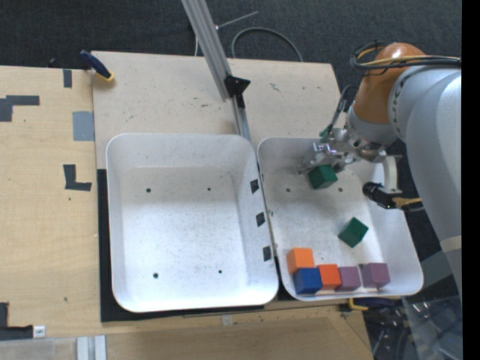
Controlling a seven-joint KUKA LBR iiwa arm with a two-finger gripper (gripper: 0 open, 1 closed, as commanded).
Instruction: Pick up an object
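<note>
Camera view: a dark green cube (pixel 323 176) is seen in the upper part of the right bin (pixel 285 201), directly under the gripper (pixel 324 163). The cube is plain, matte and slightly tilted, and its top edge is met by the metal fingertips; whether it is pinched between the fingers or merely touched cannot be told, and the spread of the jaws cannot be judged either. A second green cube (pixel 352 232) is set apart lower in the same bin. Along the near wall a row is formed by a blue cube (pixel 307 280), two orange cubes (pixel 301 259), and two purple cubes (pixel 375 274). No lettering can be read on any block or bin. The left bin (pixel 120 156) is shown beside it.
</note>
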